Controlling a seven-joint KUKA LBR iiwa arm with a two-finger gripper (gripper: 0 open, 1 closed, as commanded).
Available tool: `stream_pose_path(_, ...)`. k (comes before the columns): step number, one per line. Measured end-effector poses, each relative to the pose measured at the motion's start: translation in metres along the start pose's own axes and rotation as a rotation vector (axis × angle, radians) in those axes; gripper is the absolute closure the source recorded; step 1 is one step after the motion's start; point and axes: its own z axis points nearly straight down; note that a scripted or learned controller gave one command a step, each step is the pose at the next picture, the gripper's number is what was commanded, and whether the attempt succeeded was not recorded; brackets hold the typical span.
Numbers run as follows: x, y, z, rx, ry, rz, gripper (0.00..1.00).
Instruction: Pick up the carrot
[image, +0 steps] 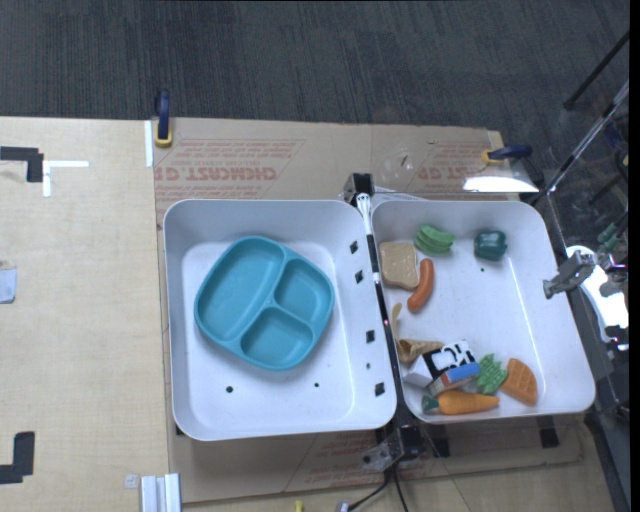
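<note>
We're looking down on the worktop (80, 330) with its two white bins side by side. The left bin (200, 400) carries a teal divided plate (265, 302), lying flat a little left of centre. The right bin (545, 300) is the busy one. The carrot (467, 403) lies on its side along the near wall, orange, with its green top (431, 404) pointing toward the divider between the bins. Just beside it on the right we see a leafy green piece (490, 374) and an orange wedge (520, 381), and a black-and-white item (449, 357) with a blue piece (461, 374) sits just above the carrot, touching or nearly so. Further back, a slice of bread (399, 265) rests near the divider with a red sausage (422, 284) leaning along its right edge. A green vegetable (434, 238) and a dark teal piece (489, 243) lie near the far wall. At the right edge, beyond the bin's rim, we catch metallic parts of the end effector (580, 272), well apart from the carrot; we cannot tell how wide it stands.
</note>
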Motion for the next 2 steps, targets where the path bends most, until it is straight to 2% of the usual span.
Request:
stream_pose_path(1, 0.036, -0.014, 0.172, -0.007, -0.001, 0.021, 0.0)
stream_pose_path(2, 0.113, -0.015, 0.189, -0.003, 0.002, 0.225, 0.0)
